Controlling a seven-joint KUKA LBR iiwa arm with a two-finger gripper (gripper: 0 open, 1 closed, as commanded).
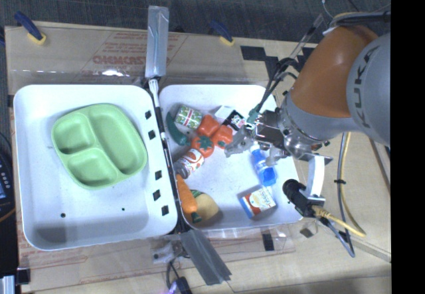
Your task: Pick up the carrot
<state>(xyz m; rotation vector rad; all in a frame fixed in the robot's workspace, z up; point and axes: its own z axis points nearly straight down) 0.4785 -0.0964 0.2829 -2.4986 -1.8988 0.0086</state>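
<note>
The carrot (186,197) is a slim orange piece lying along the left wall of the right bin (219,92), near its front corner and beside a yellowish potato-like item (206,207). My gripper (234,142) hangs over the middle of the right bin, up and to the right of the carrot and well apart from it. It sits close to an orange and red toy vegetable (210,130). The grey arm with its orange band (329,77) reaches in from the right.
The right bin also holds a green-labelled can (185,118), a red and white can (189,163), a blue bottle (264,168), a red box (257,202) and a white and black packet (229,115). A green divided plate (99,143) lies in the left bin (40,220).
</note>
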